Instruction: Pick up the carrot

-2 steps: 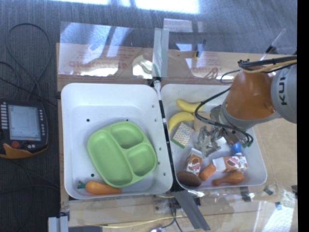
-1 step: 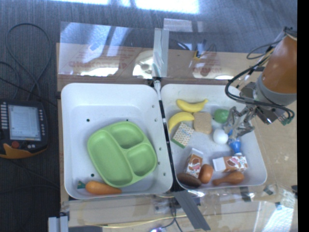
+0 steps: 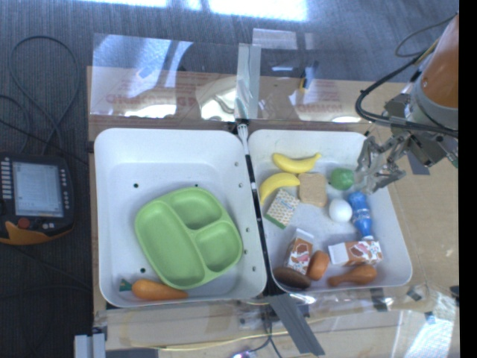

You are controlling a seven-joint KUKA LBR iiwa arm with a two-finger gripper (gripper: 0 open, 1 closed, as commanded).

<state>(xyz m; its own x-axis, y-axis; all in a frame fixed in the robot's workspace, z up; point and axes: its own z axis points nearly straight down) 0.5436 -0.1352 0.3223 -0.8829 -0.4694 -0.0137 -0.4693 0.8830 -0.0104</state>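
Observation:
The carrot (image 3: 154, 290), orange with a small green top, lies along the front wall of the left bin (image 3: 112, 162), just below the green plate. My gripper (image 3: 376, 172) hangs over the right bin's far right side, beside the green ball (image 3: 342, 178) and above the blue bottle (image 3: 361, 213). It is far from the carrot, with nothing visibly between its fingers. Whether it is open or shut is unclear from this angle.
A green divided plate (image 3: 188, 237) fills the middle of the left bin. The right bin (image 3: 402, 263) holds two bananas (image 3: 295, 162), a white ball (image 3: 340, 211), a cracker (image 3: 313, 189), small cartons (image 3: 299, 253) and several brown food pieces. A teach pendant (image 3: 33, 196) lies at far left.

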